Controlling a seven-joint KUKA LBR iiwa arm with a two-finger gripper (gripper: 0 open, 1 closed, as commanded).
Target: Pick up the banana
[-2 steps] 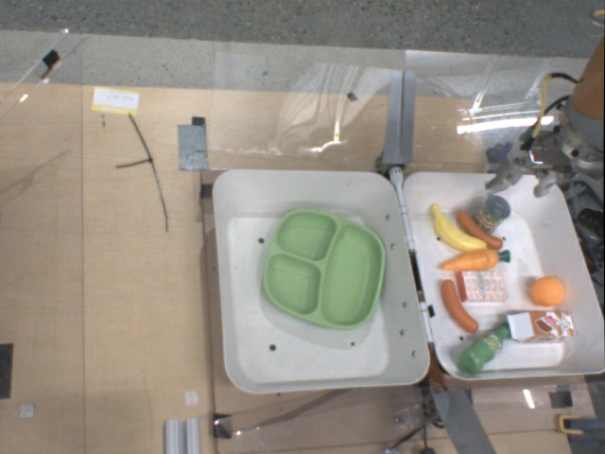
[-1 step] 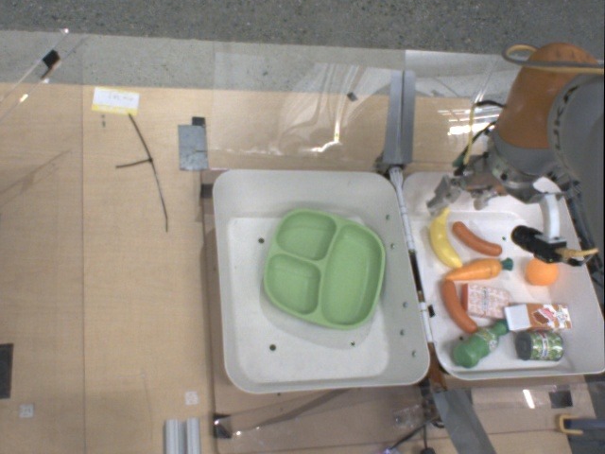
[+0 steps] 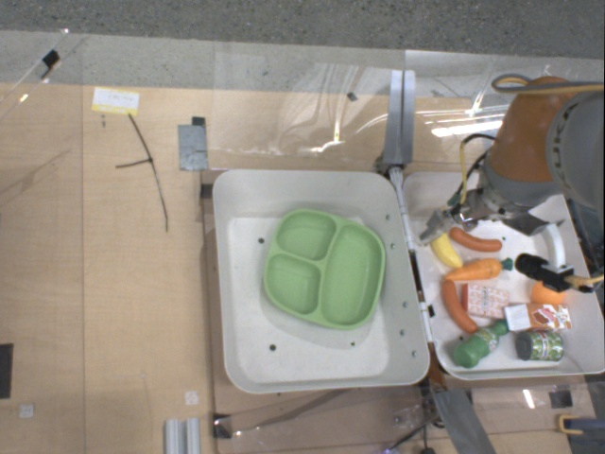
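Observation:
The banana (image 3: 444, 252) is a small yellow piece lying near the left wall of the right bin (image 3: 567, 372). My gripper (image 3: 447, 223) hangs from the grey arm with the orange band (image 3: 534, 140), just above and slightly behind the banana, very close to it. Whether it touches the banana is hidden by the wrist. Nothing shows as lifted.
Crowded around the banana are a red sausage (image 3: 475, 242), a carrot (image 3: 475, 270), a second sausage (image 3: 456, 308), a red-and-white packet (image 3: 487, 301), a green bottle (image 3: 477, 345) and a can (image 3: 541, 345). The left bin (image 3: 236, 348) holds a green divided plate (image 3: 323, 268).

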